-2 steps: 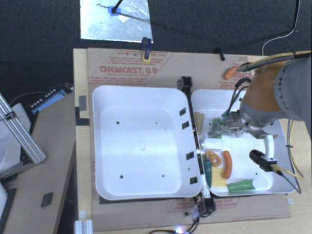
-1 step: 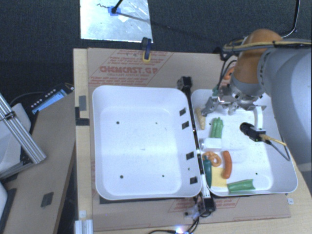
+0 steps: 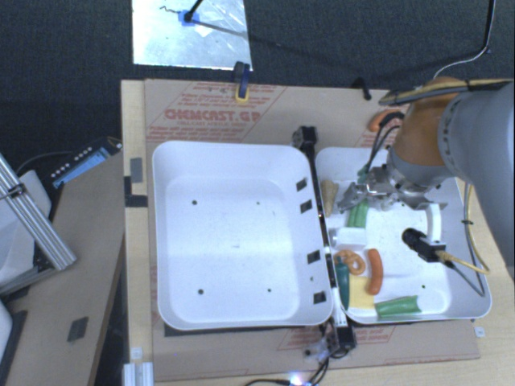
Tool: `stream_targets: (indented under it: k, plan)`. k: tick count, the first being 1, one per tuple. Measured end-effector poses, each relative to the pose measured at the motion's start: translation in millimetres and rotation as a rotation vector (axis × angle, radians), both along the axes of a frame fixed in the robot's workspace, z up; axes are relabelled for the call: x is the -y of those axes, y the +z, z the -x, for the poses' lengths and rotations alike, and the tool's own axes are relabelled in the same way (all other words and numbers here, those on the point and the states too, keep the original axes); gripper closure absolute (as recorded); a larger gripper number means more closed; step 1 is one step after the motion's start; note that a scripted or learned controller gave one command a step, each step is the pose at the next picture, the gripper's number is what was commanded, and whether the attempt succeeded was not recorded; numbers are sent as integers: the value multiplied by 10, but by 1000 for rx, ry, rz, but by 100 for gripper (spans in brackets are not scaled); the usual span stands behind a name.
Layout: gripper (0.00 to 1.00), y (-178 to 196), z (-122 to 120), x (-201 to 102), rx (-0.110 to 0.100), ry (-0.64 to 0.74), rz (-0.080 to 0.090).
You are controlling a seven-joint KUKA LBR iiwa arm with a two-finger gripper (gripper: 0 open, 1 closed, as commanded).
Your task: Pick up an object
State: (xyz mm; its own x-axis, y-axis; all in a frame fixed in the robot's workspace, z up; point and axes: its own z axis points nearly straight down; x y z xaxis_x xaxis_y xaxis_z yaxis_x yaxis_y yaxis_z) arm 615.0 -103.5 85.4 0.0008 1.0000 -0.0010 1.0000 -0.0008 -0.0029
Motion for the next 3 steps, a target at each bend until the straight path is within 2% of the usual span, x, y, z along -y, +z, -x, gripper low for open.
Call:
stream_targets:
  k: [1, 2, 3]
  plan:
    - [100, 119, -32, -17, 6, 3, -1]
    - [100, 1048, 269, -624, 10, 10, -3]
    - [100, 988, 185, -1661, 4, 15, -6]
